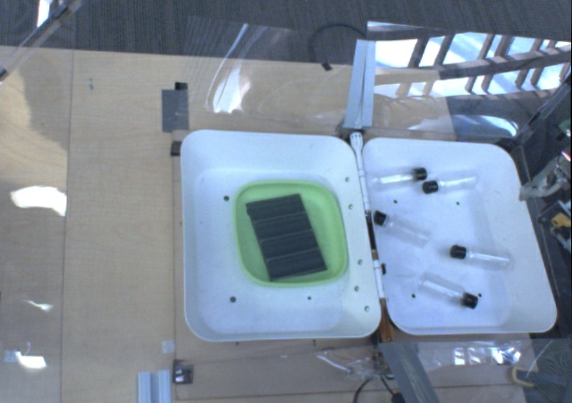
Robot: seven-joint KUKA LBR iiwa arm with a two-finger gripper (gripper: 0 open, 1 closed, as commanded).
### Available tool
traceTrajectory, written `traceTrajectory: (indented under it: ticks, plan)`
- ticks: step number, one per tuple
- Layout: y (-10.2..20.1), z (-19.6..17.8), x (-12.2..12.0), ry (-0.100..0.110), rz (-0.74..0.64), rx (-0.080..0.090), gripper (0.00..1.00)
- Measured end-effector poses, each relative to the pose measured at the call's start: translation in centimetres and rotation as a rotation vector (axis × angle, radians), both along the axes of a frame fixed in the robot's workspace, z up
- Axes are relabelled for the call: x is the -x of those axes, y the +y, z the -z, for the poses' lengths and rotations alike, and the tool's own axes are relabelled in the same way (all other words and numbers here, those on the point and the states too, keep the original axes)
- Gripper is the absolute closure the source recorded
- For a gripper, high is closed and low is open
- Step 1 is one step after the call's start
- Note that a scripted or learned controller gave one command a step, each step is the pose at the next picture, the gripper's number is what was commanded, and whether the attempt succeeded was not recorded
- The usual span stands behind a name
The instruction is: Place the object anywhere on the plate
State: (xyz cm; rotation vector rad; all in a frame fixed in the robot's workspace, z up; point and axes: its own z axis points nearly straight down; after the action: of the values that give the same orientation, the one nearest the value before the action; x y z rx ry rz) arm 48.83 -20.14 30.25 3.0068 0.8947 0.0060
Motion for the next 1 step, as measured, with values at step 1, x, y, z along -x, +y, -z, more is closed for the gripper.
traceTrajectory:
  ticks: [1]
  plan:
    - [-0.34, -1.33, 0.00, -0.001, 0.100, 0.000, 0.00]
